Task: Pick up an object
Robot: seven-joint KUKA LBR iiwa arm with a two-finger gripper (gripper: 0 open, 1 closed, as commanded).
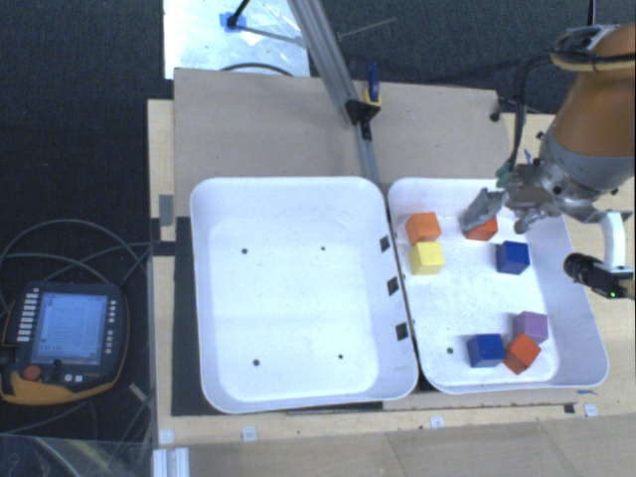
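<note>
Red block (482, 230): sitting in the right bin (566, 296) near its far wall, partly covered by the hand.
Hand (494, 210): hanging low over the red block, grey finger (480, 209) lying against the block's near-left side; fingers spread apart or together, cannot tell, and the block is not showing clearly between them.
Arm (596, 117): reaching in from the right, orange band above the wrist.
Orange block (423, 227): lying left of the red one, apart from it.
Yellow block (428, 257): sitting just in front of the orange block.
Blue block (513, 256): resting mid-bin, right of yellow.
Near corner: second blue block (485, 350), second orange block (521, 354) and purple block (532, 324) clustering together.
Left bin (214, 227): lying beside the right bin on the tabletop (258, 117).
</note>
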